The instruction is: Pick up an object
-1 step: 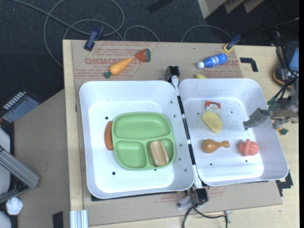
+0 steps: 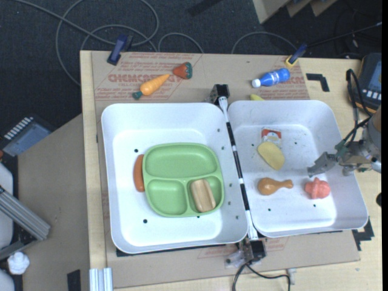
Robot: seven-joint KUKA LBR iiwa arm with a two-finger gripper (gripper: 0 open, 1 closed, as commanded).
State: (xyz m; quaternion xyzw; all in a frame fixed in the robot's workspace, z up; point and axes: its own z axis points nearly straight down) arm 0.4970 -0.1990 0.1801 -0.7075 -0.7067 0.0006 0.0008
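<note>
In the right bin (image 2: 339, 214), near its right wall, the gripper (image 2: 321, 165) reaches in from the right edge and hangs just above and to the left of a pink strawberry-shaped toy (image 2: 317, 189). Whether the jaws are parted or closed cannot be told at this resolution; no object is visible between them.

The right bin also holds a drumstick-shaped toy (image 2: 274, 186) in orange-brown, lying on its side beside the strawberry, and a pale yellow oblong toy (image 2: 271, 155) above it, touching a small red-and-white item (image 2: 271, 135).

Handling assessment: all candidates appear to be hollow moulded plastic play food, therefore light, rigid and not fragile. Their surfaces look smooth and rounded, so slip under a two-finger pinch is the principal risk.

Recommended hold points:
- Strawberry toy: across its widest part, fingers on opposite flanks. It is the nearest object to the gripper and stands apart from its neighbours.
- Drumstick toy: across the bulbous end, not the narrow handle, which may pivot.
- Yellow toy: across its short axis.

The left bin (image 2: 121, 120) holds a green divided tray (image 2: 182, 162) with a bun-shaped toy (image 2: 203, 195) in one compartment and an orange-red piece (image 2: 139, 173) against its left rim. These lie well apart from the gripper.
</note>
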